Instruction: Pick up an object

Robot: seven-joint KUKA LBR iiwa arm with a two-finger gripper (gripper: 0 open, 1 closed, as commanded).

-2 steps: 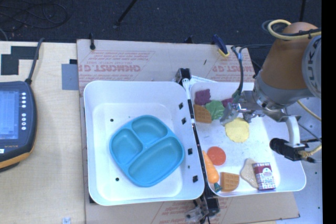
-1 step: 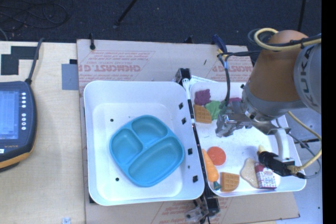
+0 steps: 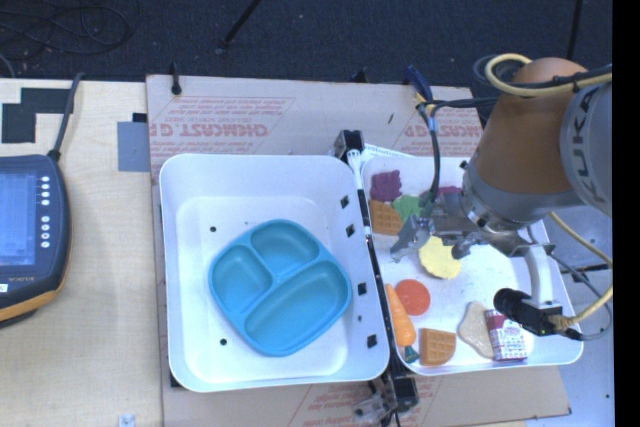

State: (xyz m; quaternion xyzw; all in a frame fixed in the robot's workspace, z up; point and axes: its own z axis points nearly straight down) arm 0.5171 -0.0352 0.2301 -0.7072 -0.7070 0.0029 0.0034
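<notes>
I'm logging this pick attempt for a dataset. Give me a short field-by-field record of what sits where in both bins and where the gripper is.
left bin: holds blue divided plate
right bin: toy food
far end of right bin: purple piece, green piece, waffle
middle: yellow piece, red tomato
near end: carrot, second waffle, bread slice
gripper: low over right bin, above yellow piece
held: nothing seen between fingers

Blue tray (image 3: 280, 287) in white bin (image 3: 190, 185); purple toy (image 3: 385, 184), orange carrot (image 3: 400, 318)
</notes>
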